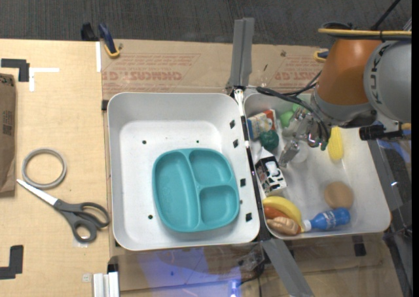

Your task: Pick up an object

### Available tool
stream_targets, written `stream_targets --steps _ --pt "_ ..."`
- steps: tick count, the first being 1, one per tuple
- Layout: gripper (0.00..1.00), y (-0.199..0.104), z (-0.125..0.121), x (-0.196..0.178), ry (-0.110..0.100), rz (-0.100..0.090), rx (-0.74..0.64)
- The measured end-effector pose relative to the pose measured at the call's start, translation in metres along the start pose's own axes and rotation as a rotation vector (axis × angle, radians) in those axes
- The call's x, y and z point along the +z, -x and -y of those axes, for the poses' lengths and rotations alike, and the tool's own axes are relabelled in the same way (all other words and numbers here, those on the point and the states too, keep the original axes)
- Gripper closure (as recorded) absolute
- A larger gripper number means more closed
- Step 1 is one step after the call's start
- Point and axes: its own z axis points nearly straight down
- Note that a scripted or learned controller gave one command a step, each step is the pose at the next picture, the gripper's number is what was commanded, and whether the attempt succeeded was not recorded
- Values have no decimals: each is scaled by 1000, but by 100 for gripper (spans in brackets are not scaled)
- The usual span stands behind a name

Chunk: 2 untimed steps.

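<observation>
Claw [292,148] hangs low in the right bin [366,224], upper-left part, its metal fingers pointing down-left; can't tell how far apart they are, and nothing shows between them, so I'd call it empty-handed for now. No item is named by the task, so any will do. Nearest: a green thing [269,139] just left of the claw, w/ a red-and-white packet [262,122] above it by the bin's top-left corner, and another small green thing [286,118] near the top edge. Both green ones look small and rounded, prob. light plastic, may roll or squirt out of a pinch; best taken across the widest part. Yellow item [335,143] sits just right of the claw, long and smooth, likely light; grip across the short axis. Black-and-white box [271,174] lies along the left wall, stiff, flat sides, prob. the easiest hold but tight to the wall. Along the bottom edge: banana [283,206], a brownish lump [283,225] below it, blue bottle [329,219] on its side (slippery, rolls), and a tan ball [338,194] a bit higher. Arm [366,83] comes in from the right over the bin's top-right corner, orange band above the wrist, wrist bent down into the bin. Left bin [131,125] holds a teal tray [196,188]; scissors [65,207] and tape roll [44,167] lie on the bench [52,125] at its left.
</observation>
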Motion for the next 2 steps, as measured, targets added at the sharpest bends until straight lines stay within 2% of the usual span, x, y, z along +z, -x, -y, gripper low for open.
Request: stream_targets --steps 1,2 --pt "0 16 98 -3 4 10 230" --pt "0 26 11 -2 2 8 322"
